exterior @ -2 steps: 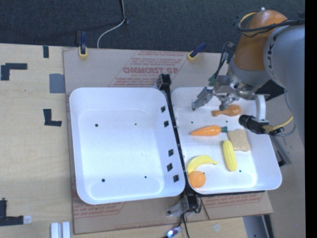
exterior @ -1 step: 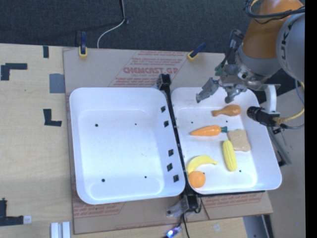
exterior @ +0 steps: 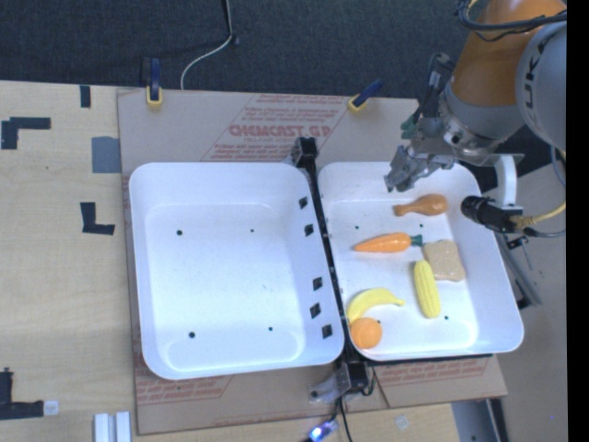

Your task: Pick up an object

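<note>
The right bin [exterior: 479, 334] holds several toy foods. A brown drumstick [exterior: 423, 206] lies near its back, an orange carrot [exterior: 384, 243] in the middle, a tan bread slice [exterior: 445, 260] and a yellow corn cob [exterior: 426, 288] to the right. A yellow banana [exterior: 373, 301] and an orange fruit [exterior: 365, 333] sit at the front left. My gripper [exterior: 401, 180] hangs over the back of the right bin, just up and left of the drumstick, with nothing visible between its fingers.
The left bin [exterior: 152, 247] stands beside the right one, with a black divider strip [exterior: 315, 238] between them. Both rest on a cardboard sheet [exterior: 258, 127]. A black cable [exterior: 216, 35] runs along the back, and clamps hold the cardboard's far edge.
</note>
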Controlling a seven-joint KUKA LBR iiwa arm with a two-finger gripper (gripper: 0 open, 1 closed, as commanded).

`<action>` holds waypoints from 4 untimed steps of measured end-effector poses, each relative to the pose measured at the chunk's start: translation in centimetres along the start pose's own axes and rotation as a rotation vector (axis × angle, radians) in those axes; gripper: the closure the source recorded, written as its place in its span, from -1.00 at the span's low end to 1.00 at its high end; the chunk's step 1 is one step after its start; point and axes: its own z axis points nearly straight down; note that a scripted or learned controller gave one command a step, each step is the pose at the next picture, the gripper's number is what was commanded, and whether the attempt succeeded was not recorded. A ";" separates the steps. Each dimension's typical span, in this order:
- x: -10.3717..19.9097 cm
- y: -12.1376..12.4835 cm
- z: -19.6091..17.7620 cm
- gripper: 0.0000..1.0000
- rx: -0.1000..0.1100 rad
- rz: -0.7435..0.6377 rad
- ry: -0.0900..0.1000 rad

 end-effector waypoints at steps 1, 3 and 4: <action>0.0 0.0 -0.9 1.00 0.000 -0.001 0.000; 0.1 0.0 -2.8 1.00 0.002 -0.003 0.000; 0.1 0.1 -3.8 1.00 0.003 -0.004 0.000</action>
